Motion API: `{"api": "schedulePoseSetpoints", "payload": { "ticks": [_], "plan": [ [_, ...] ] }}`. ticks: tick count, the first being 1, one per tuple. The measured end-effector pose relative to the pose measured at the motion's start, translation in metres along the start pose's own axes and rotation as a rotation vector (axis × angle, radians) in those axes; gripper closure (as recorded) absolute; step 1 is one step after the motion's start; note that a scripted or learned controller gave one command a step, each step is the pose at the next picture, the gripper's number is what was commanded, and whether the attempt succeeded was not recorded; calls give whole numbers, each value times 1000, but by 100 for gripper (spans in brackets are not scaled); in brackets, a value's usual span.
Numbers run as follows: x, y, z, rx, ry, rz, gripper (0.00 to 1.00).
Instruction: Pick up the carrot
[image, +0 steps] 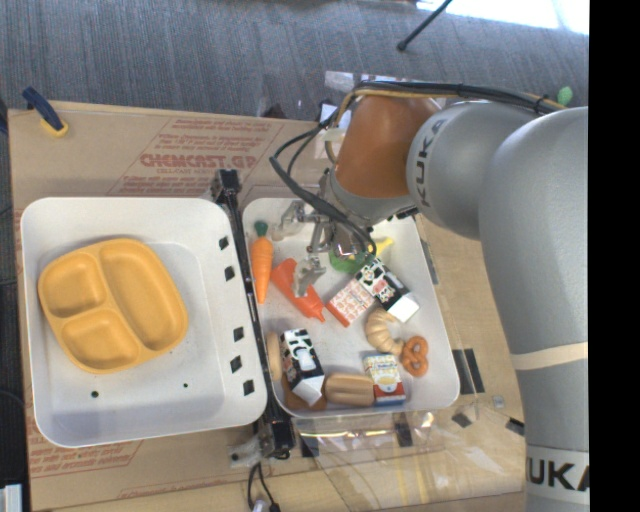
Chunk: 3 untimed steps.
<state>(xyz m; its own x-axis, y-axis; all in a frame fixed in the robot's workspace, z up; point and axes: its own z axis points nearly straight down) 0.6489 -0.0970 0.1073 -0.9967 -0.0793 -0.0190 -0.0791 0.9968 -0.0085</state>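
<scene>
Camera view, looking down at a slant: the arm comes in from the right and the end effector (318, 250) hangs low over the right-hand bin (440, 340), with its metal fingers pointing down at the clutter. The carrot (261, 265) lies just beside it on the side away from the arm, along the bin wall next to the divider, green top toward the far end and tip pointing at the camera. Nothing sits between the fingers as far as I can see, but whether they're spread or closed I honestly can't tell, since the wrist and cables cover too much.

Right under and just past the end effector there's an orange-red toy piece (298, 287), nearly touching the carrot's lower half. That's the trap, I think: similar colour, closer to the fingers.

To do this step well, I'd shift the end effector sideways toward the bin wall until it's centred over the carrot's thick middle, and turn the wrist so the fingers close across the carrot, not along it. One finger has to drop into the slim gap by the wall, so go down slowly. The milk carton (300, 358) and the yellow divided plate (112, 301) in the other bin are well clear and don't matter.
</scene>
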Motion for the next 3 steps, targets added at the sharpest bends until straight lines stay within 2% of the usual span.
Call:
{"api": "schedulePoseSetpoints", "payload": {
  "ticks": [1,2,3],
  "plan": [
    [5,-3,13,-4,15,346,0],
    [7,3,13,3,18,623,0],
    [5,5,2,3,15,615,100]
  ]
}}
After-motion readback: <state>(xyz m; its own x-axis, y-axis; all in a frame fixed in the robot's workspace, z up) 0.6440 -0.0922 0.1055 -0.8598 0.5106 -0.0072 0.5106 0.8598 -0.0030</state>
